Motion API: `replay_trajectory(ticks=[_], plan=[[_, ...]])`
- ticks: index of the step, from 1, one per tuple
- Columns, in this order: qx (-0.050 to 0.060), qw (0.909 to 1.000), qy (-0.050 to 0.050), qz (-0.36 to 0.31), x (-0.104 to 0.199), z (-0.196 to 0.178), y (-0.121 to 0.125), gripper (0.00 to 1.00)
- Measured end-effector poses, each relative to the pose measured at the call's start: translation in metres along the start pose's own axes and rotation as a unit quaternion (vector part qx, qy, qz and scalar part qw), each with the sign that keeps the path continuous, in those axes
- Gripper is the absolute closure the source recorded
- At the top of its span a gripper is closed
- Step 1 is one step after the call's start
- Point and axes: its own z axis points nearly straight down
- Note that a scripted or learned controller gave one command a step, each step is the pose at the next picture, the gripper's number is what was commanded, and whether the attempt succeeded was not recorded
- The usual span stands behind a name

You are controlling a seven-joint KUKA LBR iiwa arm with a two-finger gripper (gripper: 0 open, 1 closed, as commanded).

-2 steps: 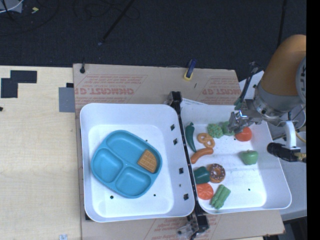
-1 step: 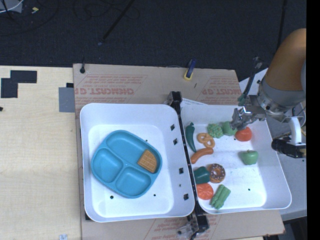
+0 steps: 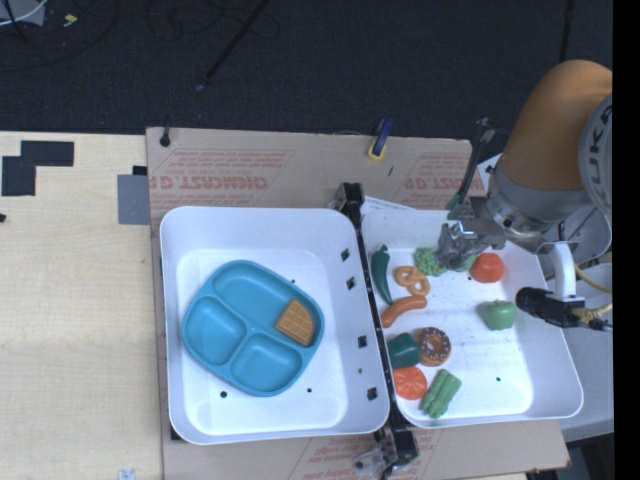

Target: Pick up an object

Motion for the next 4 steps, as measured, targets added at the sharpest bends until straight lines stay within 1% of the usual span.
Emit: replay_trajectory(ticks=[1,2,3,4], plan=[[0.001,1.0,0.0,0.001,0.034,0.021,-0.017,1.0],[-0.001,1.0,-0.001,0.001,0.039,0.003,-0.012,1.0],[0.001,1.0,-0.001,0.002,0.026,0.02,-0.015,1.0],[-0.001,1.0,-0.001,0.001,0.029,0.002,-0.017,1.0]])
